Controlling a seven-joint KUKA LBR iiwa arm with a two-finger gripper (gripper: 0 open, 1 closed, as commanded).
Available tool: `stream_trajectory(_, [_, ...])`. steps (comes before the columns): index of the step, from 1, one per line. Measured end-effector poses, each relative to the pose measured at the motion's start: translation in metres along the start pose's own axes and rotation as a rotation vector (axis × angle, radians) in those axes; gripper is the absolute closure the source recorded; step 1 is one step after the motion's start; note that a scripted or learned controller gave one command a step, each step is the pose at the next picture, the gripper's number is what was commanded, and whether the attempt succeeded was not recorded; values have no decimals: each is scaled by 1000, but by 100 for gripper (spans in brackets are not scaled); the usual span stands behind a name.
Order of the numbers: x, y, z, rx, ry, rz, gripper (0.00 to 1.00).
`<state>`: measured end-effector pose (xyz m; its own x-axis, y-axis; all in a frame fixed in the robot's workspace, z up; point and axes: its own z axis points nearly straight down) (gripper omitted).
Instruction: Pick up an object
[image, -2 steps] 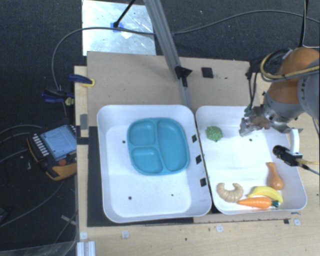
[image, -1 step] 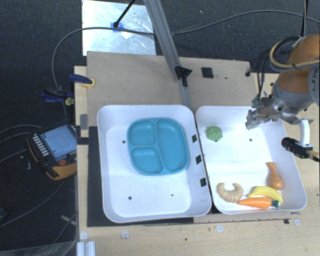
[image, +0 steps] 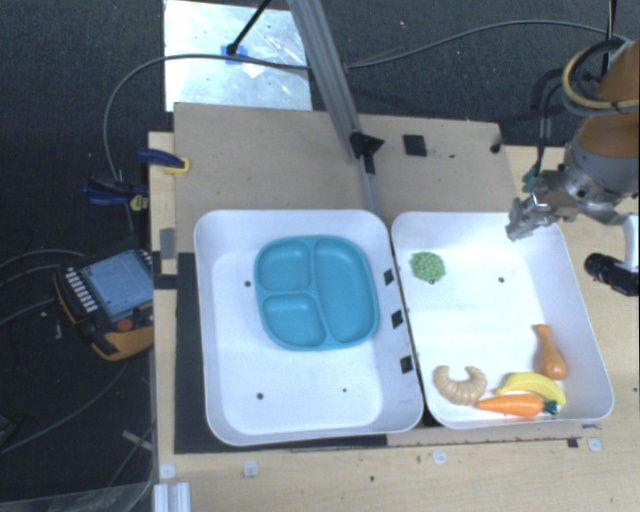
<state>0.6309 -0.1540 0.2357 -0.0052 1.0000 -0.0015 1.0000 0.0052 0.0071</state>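
- Lying in the near right corner of the right shallow white bin (image: 500, 300): an orange carrot (image: 510, 405), a yellow banana (image: 535, 386), a tan croissant (image: 459, 383) and an orange-brown gourd (image: 549, 352).
- A blue divided plate (image: 316, 291) is sitting in the left white bin (image: 225, 390).
- A small green bumpy ball (image: 428, 266) is lying farther back.
- The gripper (image: 522, 226) is hovering over the far right rim, gripping nothing; whether it is spread I cannot tell.

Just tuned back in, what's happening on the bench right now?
The arm's hand is over the top right corner of the right bin, with nothing visible between its fingers. The items lie untouched in that bin: a green broccoli piece near the top left, and a croissant, carrot, banana and an orange gourd-like item clustered at the bottom right. The left bin holds a blue divided plate. No pick has happened yet.
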Motion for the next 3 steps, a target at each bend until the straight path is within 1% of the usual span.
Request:
stream_trajectory(1, [55,-3,11,6,2,-4,100])
stream_trajectory(2, [104,-16,18,8,3,-3,100])
stream_trajectory(3, [150,-25,8,7,3,-4,100])
